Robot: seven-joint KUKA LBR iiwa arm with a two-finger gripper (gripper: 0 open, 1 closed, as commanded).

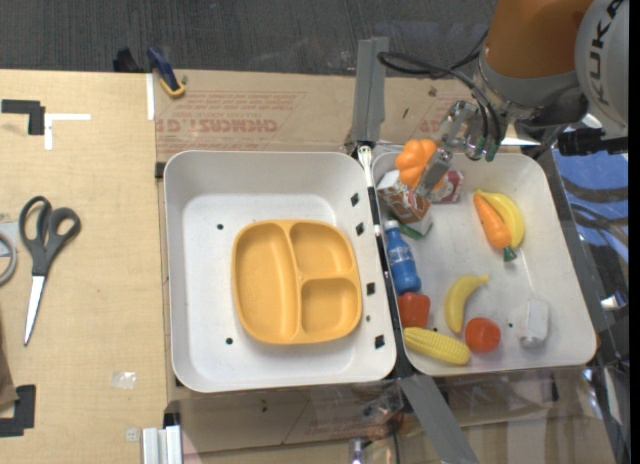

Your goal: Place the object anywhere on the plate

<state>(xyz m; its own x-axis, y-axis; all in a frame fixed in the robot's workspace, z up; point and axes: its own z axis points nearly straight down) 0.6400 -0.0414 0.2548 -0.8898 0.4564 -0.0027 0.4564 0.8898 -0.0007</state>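
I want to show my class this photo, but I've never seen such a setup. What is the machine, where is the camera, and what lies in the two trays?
One camera looks down at a slant from above the bench. The grey and orange robot arm reaches in from the right. Its hand hangs over the right bin's far left corner, touching an orange toy; whether it grips it is unclear. That bin holds toy food: a carrot, bananas, corn, a tomato, a blue bottle. The left bin holds a yellow divided plate. Scissors lie on the bench.
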